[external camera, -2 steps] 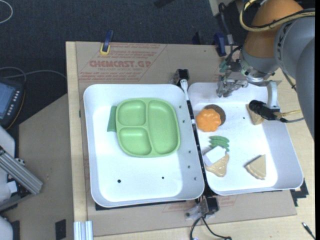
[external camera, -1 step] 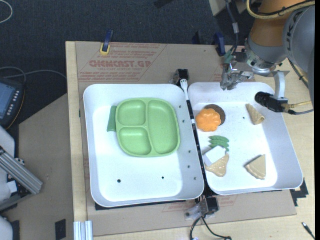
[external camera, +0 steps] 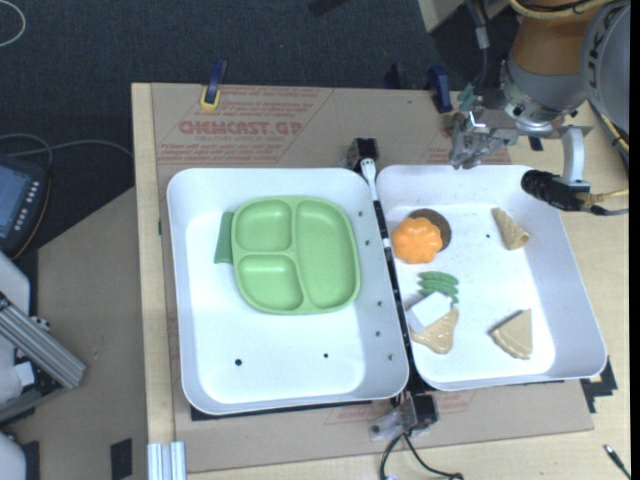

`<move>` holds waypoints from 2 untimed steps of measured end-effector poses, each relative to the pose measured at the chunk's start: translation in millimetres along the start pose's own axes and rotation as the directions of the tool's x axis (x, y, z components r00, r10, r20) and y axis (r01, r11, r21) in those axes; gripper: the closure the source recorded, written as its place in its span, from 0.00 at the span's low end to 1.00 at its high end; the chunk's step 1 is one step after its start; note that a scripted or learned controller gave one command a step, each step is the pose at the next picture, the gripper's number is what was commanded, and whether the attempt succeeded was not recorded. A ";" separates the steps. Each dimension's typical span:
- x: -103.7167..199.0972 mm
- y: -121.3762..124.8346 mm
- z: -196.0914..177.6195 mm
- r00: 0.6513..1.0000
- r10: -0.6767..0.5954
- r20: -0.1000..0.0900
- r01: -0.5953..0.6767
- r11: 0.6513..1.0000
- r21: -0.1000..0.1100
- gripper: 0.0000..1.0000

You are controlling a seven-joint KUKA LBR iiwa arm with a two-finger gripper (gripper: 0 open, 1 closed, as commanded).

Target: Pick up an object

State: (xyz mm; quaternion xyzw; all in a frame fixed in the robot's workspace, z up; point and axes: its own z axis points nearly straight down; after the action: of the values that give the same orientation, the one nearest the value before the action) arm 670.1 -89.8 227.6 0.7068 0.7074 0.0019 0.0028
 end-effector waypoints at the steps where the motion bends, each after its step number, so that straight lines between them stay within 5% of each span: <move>1: 51.3 -18.3 -8.6 1.000 -0.004 -0.003 0.004 1.000 0.009 1.00; 2: 113.3 -23.9 -7.0 1.000 -0.006 -0.004 0.006 1.000 0.009 1.00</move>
State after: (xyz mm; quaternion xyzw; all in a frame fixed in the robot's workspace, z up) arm 646.0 23.4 234.3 0.7048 0.7094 0.0002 -0.0019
